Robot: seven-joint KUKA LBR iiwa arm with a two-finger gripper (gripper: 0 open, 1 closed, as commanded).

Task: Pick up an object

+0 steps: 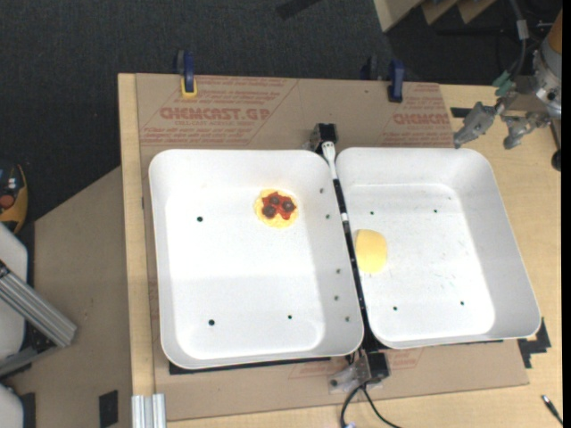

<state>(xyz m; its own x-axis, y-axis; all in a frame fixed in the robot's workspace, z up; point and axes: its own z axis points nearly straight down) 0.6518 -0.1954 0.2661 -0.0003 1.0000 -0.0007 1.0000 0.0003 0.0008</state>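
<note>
Two white bins (178,239) are carried by the table (134,150). Spread wide at the far right, well apart, the claw (495,125) is seen; a yellow object (371,250) lies in the right bin's left side.

Two shallow white bins sit side by side on a brown board (294,105) printed with faded red lettering, the left bin (178,266) and right bin (500,239) meeting along a dark centre seam. Two blue clamps pin the board's far edge, one at left (186,67) and one at right (395,79). A black cable (361,404) trails from the bins' near junction. Dark carpet (107,16) lies beyond, and an aluminium rail (36,310) slants at the left edge.
</note>
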